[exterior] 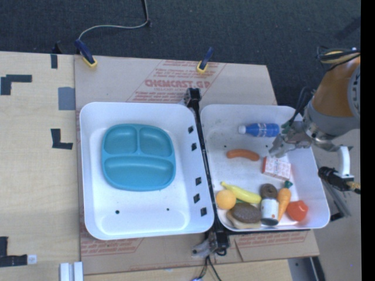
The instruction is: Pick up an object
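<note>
Several toys were heaped in the right bin (304, 117), and the pincer (280, 147) was poised low between the blue bottle (261, 130) and the pink packet (276, 168); nothing was seen gripped, though its spread could not be told. The approach step was judged underway, and a descent squarely onto one item was called for next.

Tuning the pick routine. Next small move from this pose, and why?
Probably a short descent: the gripper sits over the right bin, just above the red-and-white packet, with the blue bottle beside it, and nothing shows between its fingers.
</note>
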### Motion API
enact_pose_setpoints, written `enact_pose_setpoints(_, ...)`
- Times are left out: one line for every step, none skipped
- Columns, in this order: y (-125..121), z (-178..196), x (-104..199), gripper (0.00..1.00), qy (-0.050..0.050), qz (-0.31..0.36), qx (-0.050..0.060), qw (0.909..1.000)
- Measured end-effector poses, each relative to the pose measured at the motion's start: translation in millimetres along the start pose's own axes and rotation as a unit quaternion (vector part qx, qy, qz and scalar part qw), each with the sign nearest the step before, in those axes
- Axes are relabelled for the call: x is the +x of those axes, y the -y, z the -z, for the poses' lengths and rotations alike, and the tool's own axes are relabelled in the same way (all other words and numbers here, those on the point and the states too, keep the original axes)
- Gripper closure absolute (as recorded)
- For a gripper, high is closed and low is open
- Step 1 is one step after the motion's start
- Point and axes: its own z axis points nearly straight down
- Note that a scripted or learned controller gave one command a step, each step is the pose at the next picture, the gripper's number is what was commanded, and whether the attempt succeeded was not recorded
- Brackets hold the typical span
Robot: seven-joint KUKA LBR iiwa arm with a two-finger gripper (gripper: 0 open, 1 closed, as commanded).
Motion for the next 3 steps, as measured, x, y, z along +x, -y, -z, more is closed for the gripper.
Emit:
enact_pose_setpoints(15.4, -3.6, -22.5, 1.00, 0.000, 0.000, 0.000, 1.0000)
enact_pose_setpoints(87.0, -24.8, -29.8, 1.00, -0.001, -0.001, 0.000, 1.0000)
enact_pose_setpoints(3.7, -64.2, -23.2, 1.00, 0.000, 0.001, -0.005, 1.0000)
